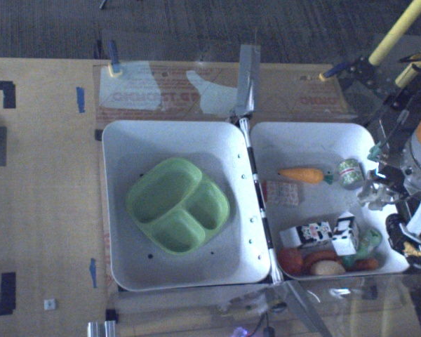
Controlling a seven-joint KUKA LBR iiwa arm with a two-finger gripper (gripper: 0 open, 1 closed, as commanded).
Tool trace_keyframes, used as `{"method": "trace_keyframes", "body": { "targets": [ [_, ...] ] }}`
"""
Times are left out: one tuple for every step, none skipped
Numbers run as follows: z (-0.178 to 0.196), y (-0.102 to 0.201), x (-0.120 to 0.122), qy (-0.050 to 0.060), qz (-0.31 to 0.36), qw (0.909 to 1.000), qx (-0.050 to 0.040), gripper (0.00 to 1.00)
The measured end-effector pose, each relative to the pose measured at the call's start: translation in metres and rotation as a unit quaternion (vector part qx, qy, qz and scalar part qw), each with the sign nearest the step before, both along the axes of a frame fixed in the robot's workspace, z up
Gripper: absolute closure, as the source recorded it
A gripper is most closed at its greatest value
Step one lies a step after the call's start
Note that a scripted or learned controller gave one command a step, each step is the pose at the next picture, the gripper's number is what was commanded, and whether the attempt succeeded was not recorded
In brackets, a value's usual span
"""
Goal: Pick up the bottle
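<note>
Your hand (376, 188) sits at the right rim of the right-hand shallow white bin (316, 135), low over its edge; you cannot tell how it is set, since the metal parts there blur together. Just beside it, inside the bin, lies what looks like the small clear bottle with a green label (350, 173), tipped on its side near the upper right corner. My guess is the arm is poised there because the bottle is the nearest thing to it. Touching the bottle's left is an orange plastic carrot (302, 176). Farther down, a black-and-white cow-patterned milk carton (321, 234) lies flat among a crowd of reddish toy foods (323, 262) along the front wall. Across the divider, the left bin (126, 146) carries a pale green divided plastic plate (177, 206), well apart from the work.
</note>
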State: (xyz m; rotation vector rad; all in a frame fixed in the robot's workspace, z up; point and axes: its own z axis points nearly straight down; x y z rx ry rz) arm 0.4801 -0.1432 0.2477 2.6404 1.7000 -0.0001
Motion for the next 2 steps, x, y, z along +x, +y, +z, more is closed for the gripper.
{"method": "trace_keyframes", "body": {
  "targets": [
    [0.099, 0.031, 0.0, 0.001, -0.073, 0.9973, 0.0001, 1.0],
    [0.187, 0.084, 0.0, 0.001, -0.031, 0.9995, 0.0, 1.0]
  ]
}}
